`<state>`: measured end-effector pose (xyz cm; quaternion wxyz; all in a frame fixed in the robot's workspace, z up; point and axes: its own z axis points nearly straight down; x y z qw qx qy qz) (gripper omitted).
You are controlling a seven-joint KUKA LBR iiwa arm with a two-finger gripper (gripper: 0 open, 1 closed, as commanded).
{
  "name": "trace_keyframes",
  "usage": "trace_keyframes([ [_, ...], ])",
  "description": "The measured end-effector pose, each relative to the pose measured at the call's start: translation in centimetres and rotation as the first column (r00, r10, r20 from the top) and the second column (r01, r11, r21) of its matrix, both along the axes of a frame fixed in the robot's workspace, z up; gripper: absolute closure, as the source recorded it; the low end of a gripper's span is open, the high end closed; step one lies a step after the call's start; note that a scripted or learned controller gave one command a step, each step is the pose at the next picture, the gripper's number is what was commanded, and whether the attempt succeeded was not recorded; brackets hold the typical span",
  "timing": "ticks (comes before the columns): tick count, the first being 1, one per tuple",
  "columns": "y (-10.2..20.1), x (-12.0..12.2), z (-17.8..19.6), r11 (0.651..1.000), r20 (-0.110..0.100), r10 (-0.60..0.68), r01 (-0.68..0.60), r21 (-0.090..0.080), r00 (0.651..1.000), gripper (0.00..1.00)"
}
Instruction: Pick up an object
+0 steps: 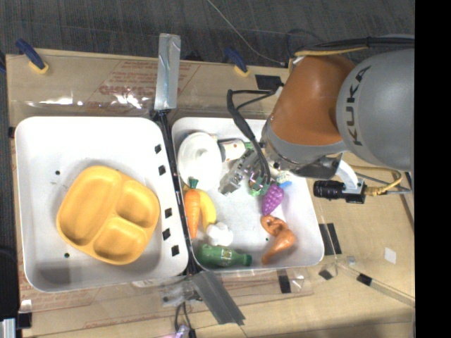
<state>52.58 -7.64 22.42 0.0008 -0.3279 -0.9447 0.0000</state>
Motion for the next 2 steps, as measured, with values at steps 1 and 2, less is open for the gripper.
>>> trace_keyframes([
  [1,-4.3,2.3,2.0,0.995,0.004,0.102,-0.102,-0.003,0.995,1.00],
  [2,-1.1,-0.1,0.3,0.998,0.000,0.065,-0.065,0.000,0.998,1.00],
])
